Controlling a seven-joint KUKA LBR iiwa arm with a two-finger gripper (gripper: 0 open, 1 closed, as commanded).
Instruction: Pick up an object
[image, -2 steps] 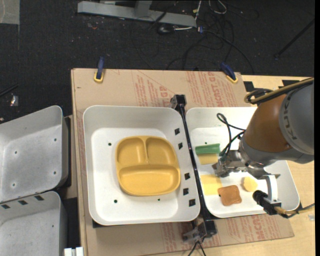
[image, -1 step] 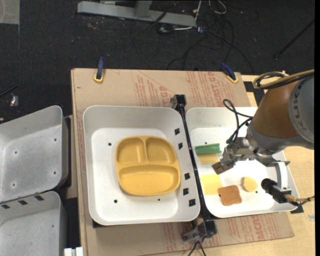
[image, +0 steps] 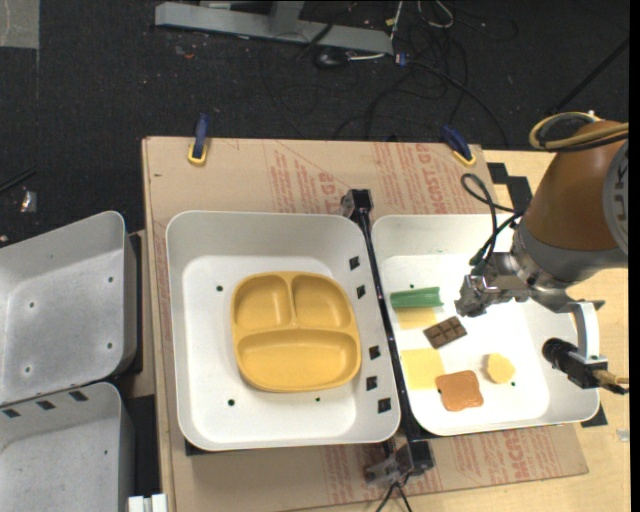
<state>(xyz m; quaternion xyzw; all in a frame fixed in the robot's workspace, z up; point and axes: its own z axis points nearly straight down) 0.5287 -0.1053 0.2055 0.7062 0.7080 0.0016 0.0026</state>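
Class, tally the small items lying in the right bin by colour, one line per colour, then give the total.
Green: 1, the green bar
Brown: 1, the brown block
Yellow: 2, the yellow square and the yellow round
Orange: 1, the orange slab
Total: 5

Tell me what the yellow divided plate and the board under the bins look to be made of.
Yellow divided plate: probably moulded plastic, with a smooth, slightly glossy surface and rounded compartment ridges. Board: looks like cardboard or fibreboard, matt tan, with faded red print.
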